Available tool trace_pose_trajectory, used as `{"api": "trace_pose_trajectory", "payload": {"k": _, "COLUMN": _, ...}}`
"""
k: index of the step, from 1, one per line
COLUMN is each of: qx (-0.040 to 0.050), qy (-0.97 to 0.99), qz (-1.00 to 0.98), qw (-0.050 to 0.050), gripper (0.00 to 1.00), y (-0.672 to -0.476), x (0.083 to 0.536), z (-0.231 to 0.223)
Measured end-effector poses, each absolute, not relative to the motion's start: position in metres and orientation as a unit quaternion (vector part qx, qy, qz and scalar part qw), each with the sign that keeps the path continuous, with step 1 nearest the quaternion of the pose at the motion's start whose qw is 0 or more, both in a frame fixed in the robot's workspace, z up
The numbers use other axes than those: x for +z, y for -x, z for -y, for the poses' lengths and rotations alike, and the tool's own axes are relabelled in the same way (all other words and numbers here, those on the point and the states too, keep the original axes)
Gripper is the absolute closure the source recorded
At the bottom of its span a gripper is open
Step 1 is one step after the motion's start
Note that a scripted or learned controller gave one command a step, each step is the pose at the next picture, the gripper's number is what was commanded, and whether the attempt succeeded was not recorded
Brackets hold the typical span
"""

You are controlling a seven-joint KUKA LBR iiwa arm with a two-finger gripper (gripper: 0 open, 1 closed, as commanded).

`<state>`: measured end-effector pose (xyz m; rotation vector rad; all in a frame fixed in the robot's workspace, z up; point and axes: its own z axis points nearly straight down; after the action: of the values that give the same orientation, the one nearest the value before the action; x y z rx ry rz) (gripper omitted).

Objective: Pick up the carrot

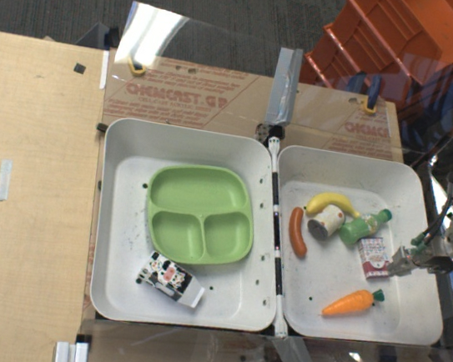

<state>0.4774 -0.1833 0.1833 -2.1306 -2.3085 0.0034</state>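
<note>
At the right bin's (424, 193) far right rim, the arm's gripper (412, 256) hangs over the wall with nothing visibly between its fingers; whether they are spread or closed cannot be told at this size. Just beside it lies a small white-and-red packet (374, 257), with a green bottle (365, 227) above that. The carrot (351, 303), orange with a green tuft pointing toward the gripper's side, rests untouched on the bin floor below and to the left of the gripper, apart from its neighbours, which should leave room for a clean descent. Further left cluster a banana (332, 204), a small grey-and-white cylinder (324, 224) and a red sausage (298, 231). In the left bin (114, 201) sit a green divided plate (200, 214) and a cow-print carton (170, 279), both well away from the job. The pick looks not yet begun.
</note>
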Motion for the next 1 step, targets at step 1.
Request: {"api": "trace_pose_trajectory", "payload": {"k": 1, "qx": 0.0011, "qy": 0.678, "qz": 0.735, "qw": 0.0, "gripper": 0.0, "y": -0.4775, "x": 0.1833, "z": 0.1831}}
